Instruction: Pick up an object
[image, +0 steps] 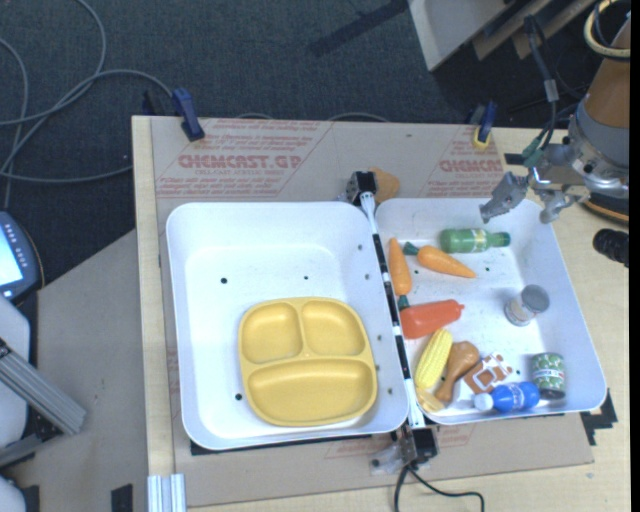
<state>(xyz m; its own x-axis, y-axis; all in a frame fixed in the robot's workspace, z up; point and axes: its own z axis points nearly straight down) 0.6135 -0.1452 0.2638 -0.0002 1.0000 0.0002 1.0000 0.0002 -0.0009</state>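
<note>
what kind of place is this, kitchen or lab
Most likely a robotics lab: two white bins clamped to a board, toy food like a plastic carrot, loose cables on carpet.

- Left white plastic bin (200, 300): yellow three-compartment plastic plate (306, 360) lies in its near half.
- Right white plastic bin (570, 300): green plastic bottle (474, 240) at the far end, two orange toy carrots (398, 266) (446, 262) just before it.
- Red toy pepper (430, 317) mid-bin, small grey metal cup (526, 304) to its right.
- Near end: yellow toy corn cob (433, 359), blue-and-white plastic bottle (508, 398), small green patterned can (547, 373).
</note>
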